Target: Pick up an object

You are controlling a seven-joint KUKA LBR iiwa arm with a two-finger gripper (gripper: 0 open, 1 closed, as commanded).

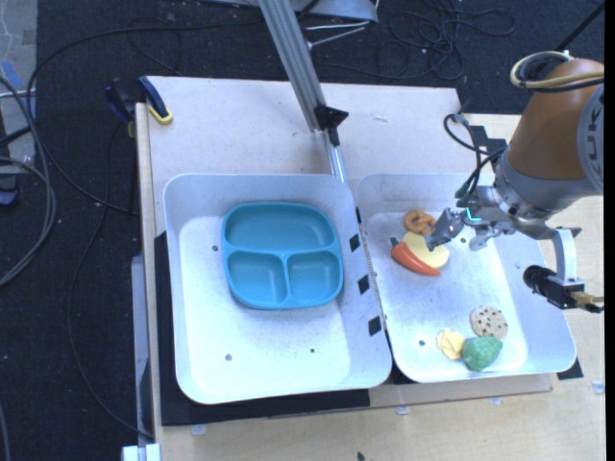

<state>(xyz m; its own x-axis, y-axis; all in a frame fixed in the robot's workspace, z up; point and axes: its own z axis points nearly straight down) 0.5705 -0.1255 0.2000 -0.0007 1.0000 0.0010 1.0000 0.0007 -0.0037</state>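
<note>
The grey arm with its orange band reaches in from the right and brings its two-finger gripper (450, 230) low over the right-hand shallow white bin (538, 339), right at the cluster of small toy foods near that bin's upper left. The likely target is the orange, carrot-shaped toy (415, 260) lying flat with a pale yellow, rounded piece (429, 253) resting on or against it; the dark fingers sit at the upper right edge of this pair, touching or just beside the yellow piece. Whether the fingers are spread or closed cannot be told, because they merge with the dark wrist hardware behind them, and nothing is clearly seen between them, so no grasp can be claimed. A small brown ring-shaped pretzel toy (418, 222) lies just above the pair, close enough that a descent here could nudge it. The other candidates sit well apart at the bin's lower edge: a round speckled cookie toy (488, 322), and below it a green leafy lump (481, 352) touching a small yellow piece (450, 343). The left-hand shallow white bin (192, 353) holds a blue three-compartment plastic tray (282, 255) lying flat in its middle, far from the arm's work. Judging from the arm's pose, the pick is at the approach-or-close stage, not yet a lift.
</note>
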